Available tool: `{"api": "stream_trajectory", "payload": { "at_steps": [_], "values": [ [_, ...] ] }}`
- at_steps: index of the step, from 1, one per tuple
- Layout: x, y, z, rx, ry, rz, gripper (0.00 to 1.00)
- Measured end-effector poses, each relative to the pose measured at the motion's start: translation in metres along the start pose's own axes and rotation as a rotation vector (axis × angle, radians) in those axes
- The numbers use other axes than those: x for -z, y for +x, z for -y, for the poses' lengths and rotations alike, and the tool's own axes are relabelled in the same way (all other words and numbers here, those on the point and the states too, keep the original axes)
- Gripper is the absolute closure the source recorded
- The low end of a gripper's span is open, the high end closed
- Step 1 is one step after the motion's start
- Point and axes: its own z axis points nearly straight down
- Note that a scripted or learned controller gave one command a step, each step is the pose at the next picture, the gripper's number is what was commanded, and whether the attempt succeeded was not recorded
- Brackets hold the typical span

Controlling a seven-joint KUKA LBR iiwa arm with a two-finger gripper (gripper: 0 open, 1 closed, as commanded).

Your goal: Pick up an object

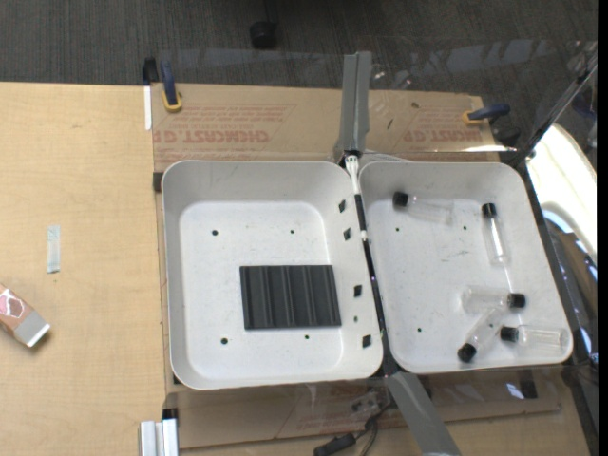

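Now we are looking down on two white bins sitting side by side. A black ribbed block (pixel 290 296) is lying flat in the left bin (pixel 176 255). Clear tubes (pixel 494 240) with black caps are lying in the right bin (pixel 427 283), two toward the far side and three bunching near its front right corner. We cannot tell whether the gripper is released or clenched.

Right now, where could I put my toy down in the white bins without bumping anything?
Left bin: bare floor all around the dark ribbed block, widest above it. Right bin: free in the lower-left middle, between the top tubes and the crowded lower-right tube cluster.
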Motion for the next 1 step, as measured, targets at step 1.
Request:
{"api": "stream_trajectory", "payload": {
  "at_steps": [1],
  "values": [
    [0.0001,-0.019,-0.011,-0.019,0.0,0.0,1.0]
  ]
}}
